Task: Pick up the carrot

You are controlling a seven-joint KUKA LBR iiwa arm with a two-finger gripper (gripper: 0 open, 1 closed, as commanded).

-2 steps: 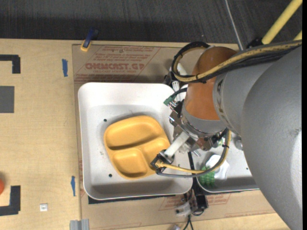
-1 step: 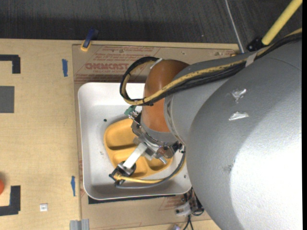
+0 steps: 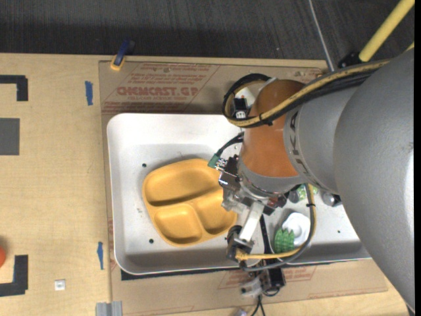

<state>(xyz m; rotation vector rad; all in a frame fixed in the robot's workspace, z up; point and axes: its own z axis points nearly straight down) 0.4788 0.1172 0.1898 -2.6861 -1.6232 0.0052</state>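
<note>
My gripper (image 3: 227, 180) reaches down into the white bin (image 3: 125, 176) at its middle, beneath the orange band and the grey wrist. It hangs over the right edge of a yellow two-compartment dish (image 3: 181, 199). The arm's bulk hides the right half of the bin and whatever lies directly under the wrist.
A green leafy piece (image 3: 285, 239) and a white round object (image 3: 297, 227) lie in the bin's lower right, close to the arm. The bin rests on a cardboard sheet (image 3: 158, 87). A small red-orange object (image 3: 2, 257) shows at the far left edge of the bench.
</note>
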